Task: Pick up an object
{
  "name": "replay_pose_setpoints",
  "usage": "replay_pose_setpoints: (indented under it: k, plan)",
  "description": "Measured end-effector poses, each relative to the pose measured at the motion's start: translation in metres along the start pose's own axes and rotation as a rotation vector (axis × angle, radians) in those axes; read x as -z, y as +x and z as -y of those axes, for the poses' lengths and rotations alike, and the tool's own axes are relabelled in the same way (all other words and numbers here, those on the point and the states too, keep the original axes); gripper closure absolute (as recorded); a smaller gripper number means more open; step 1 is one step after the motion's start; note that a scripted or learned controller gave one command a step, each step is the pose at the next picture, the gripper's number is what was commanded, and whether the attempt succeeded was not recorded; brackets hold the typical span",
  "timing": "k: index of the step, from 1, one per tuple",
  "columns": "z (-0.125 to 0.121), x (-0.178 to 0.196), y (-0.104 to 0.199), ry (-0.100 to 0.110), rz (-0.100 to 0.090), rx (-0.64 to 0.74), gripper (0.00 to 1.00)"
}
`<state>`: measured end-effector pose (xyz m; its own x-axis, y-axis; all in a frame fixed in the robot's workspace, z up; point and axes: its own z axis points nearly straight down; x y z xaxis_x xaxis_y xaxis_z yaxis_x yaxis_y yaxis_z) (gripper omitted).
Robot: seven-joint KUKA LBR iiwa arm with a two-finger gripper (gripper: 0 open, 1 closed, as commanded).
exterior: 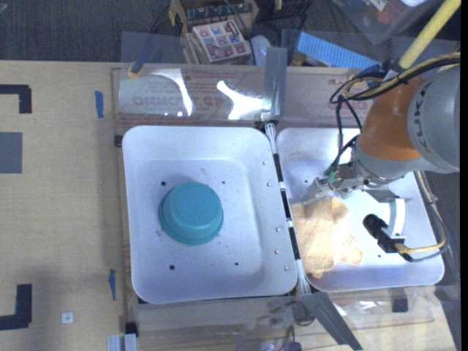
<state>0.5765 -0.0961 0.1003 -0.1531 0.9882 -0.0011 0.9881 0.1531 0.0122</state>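
- Jaws low by the upper left corner of the tan cloth (329, 236), in the right bin (417, 273); apart or together, impossible to tell from this slant. Nothing visibly clamped.
- Likely target: that cloth, flat and rumpled on the bin floor, one side close to the wall shared with the left bin (146, 276).
- Risk of closing on air, or on a thin fold only: contact at the very edge of the cloth, not over its bulk. Limp fabric, apt to slip out on the lift.
- Risk of scraping the bin floor: hardly any height to a flat cloth, so a deep reach needed.
- Risk of nudging the shared wall, just left of the cloth, with so little room on that side.
- Teal bowl (191, 212) upside down, well left of the cloth, in the other bin; out of the way, and probably a poor pick with that smooth round back.
- Grey arm (439, 115) above and right of the cloth, covering the bin's far corner; anything beneath it hidden.
- Clear panel (183, 97) and boxes (219, 39) far behind the cloth, beyond the bins; pale tabletop (58, 196) far left. No obstruction from these.
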Motion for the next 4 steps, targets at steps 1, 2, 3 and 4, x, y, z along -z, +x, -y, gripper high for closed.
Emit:
replay_pose_setpoints:
  k: [1, 2, 3, 4]
  plan:
    - [-0.058, 0.085, 0.019, 0.01, 0.001, -0.137, 0.0]
    - [-0.042, -0.013, -0.015, 0.006, 0.001, -0.202, 0.0]
    - [0.039, -0.012, -0.023, 0.006, 0.001, -0.24, 0.0]
    - [0.038, -0.001, -0.025, 0.0, 0.002, -0.245, 1.0]
